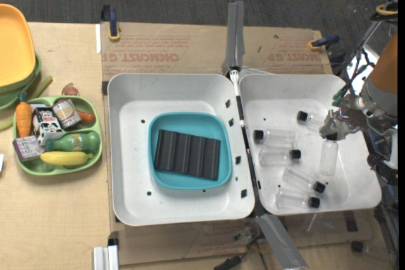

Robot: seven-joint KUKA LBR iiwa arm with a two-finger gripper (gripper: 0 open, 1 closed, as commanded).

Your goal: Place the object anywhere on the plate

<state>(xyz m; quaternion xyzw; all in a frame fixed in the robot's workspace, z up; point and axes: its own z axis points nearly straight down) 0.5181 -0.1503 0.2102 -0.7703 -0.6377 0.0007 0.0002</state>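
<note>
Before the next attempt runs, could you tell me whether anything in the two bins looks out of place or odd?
The teal plate in the left bin already carries a dark ribbed block, lying slightly askew. The clear vials lie scattered on their sides in the right bin, beneath the gripper.

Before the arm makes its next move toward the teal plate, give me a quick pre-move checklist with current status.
1. Tool is over the right bin: ok.
2. A clear vial hangs just below the tool; firmly gripped: cannot tell.
3. Teal plate sits in the left bin, reachable from above: ok.
4. Plate surface free: not ok, a dark ridged block covers most of it.
5. Other vials lie loose in the right bin, near the tool: ok.
</note>
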